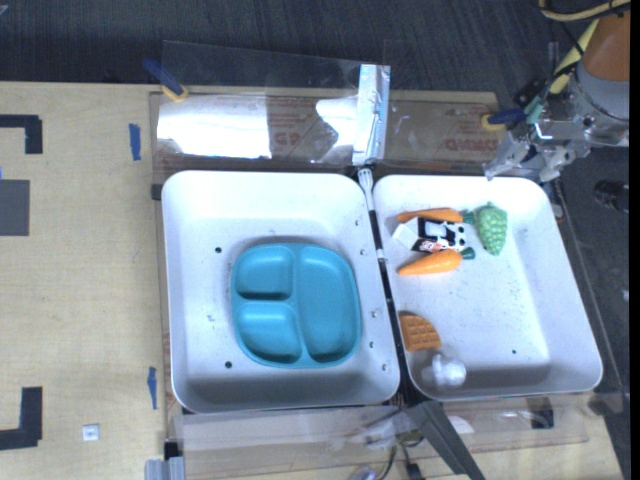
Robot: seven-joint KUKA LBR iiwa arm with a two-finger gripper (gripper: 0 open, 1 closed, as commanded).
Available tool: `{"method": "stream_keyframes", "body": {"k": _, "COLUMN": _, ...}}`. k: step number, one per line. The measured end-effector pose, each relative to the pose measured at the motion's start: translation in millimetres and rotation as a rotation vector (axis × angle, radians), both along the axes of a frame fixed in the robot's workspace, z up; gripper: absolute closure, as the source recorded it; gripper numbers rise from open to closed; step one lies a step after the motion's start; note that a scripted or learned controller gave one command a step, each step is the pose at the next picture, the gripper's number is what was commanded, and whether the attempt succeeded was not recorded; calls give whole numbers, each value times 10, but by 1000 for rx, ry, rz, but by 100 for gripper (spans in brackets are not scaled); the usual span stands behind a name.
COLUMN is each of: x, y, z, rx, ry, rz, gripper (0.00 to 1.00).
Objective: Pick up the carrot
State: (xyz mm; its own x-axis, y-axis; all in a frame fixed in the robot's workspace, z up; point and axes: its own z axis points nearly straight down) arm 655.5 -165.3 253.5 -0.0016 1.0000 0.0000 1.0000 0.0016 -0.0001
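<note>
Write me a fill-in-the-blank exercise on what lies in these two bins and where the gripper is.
1. The blue divided plate lies in the ____ bin.
2. The carrot lies in the ____ bin.
3. The gripper hangs over that bin's far ____ corner.
4. The green toy lies to the ____ of the carrot.

Missing words: left; right; right; right

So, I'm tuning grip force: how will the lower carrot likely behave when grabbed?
The carrot looks like a smooth, tapered toy, so it is probably stiff and light. Its rounded shape may roll or slip. It lies against the black-and-white toy, which could get nudged.
</note>
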Motion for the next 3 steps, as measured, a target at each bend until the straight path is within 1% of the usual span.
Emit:
{"method": "stream_keyframes", "body": {"k": 1, "x": 9, "y": 483, "z": -1127, "rx": 2, "ry": 7, "rz": -4, "gripper": 0}}
{"method": "stream_keyframes", "body": {"k": 2, "x": 159, "y": 520, "z": -1542, "rx": 2, "ry": -19, "rz": -187, "gripper": 0}}
{"method": "stream_keyframes", "body": {"k": 3, "x": 131, "y": 508, "z": -1643, "rx": -3, "ry": -5, "rz": 195, "gripper": 0}}
